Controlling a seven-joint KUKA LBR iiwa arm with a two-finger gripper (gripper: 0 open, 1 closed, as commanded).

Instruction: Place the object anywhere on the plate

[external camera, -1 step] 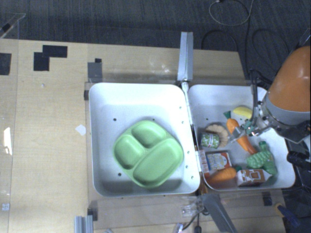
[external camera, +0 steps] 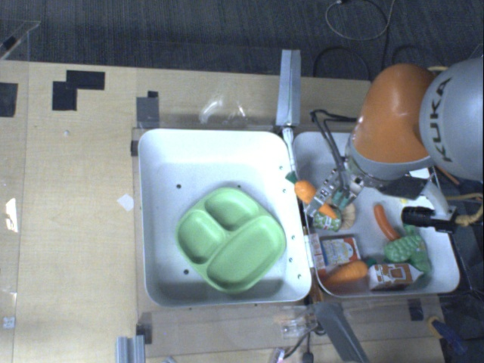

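Note:
The green three-compartment plate lies in the left white bin, with nothing on it. My gripper hangs low over the left side of the right bin, below the orange wrist band. Just left of it, against the wall between the bins, sits a small orange carrot-like piece. Directly under the gripper lies an orange and green toy. I see nothing lifted clear of the bin.
The right bin also holds a red sausage, a green leafy toy, a small picture carton, an orange vegetable and a brown carton. A metal post stands behind the bins.

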